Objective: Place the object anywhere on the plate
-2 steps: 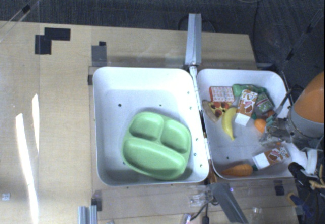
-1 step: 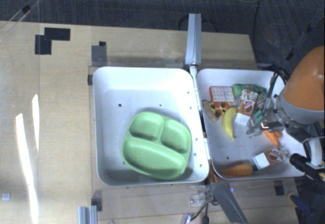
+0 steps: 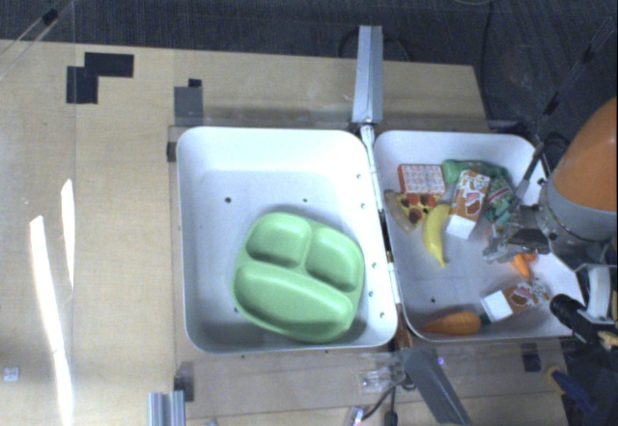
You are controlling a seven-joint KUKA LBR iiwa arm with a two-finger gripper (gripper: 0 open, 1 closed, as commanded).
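One claw (image 3: 509, 242), metal and dark, hangs low over the right bin (image 3: 417, 303) toward the table's right edge; whether it is wide, narrow or holding anything cannot be told, for its tips blur into the clutter beneath. Just beside it lies a small orange piece (image 3: 522, 265), and near it a white block (image 3: 460, 227), a curved yellow banana (image 3: 436, 234) and printed cartons (image 3: 422, 182), all of toy-like plastic or card. A carrot-shaped orange item (image 3: 452, 323) rests by the bin's near wall. Which of these is the object to move is not evident. The target, a glossy green plate (image 3: 299, 275) with three rounded compartments, sits in the left bin (image 3: 208, 173), well apart from the claw. A sound step, judged here: close on a single item clear of its neighbours, lift straight, cross the divider (image 3: 368, 86), release above any compartment.
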